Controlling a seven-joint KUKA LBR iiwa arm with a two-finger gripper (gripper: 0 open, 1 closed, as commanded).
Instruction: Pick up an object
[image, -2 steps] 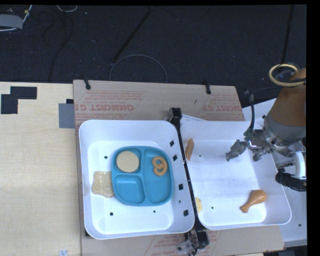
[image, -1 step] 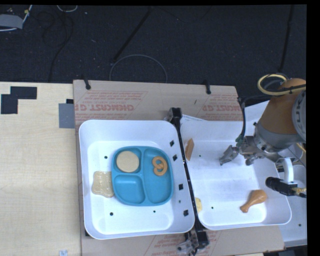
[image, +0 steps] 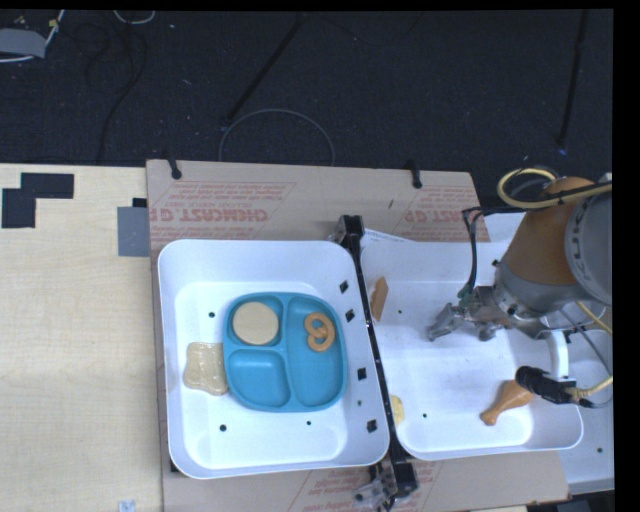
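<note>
**Reach in the right bin, nothing gripped yet**

Gripper (image: 445, 325) low over right bin (image: 450, 440); finger state: cannot tell. Nearest candidates: tan block (image: 379, 297) by the divider, drumstick (image: 506, 401) near the front. Judgement: centre over one piece and descend straight, keeping off the bin wall.
</note>
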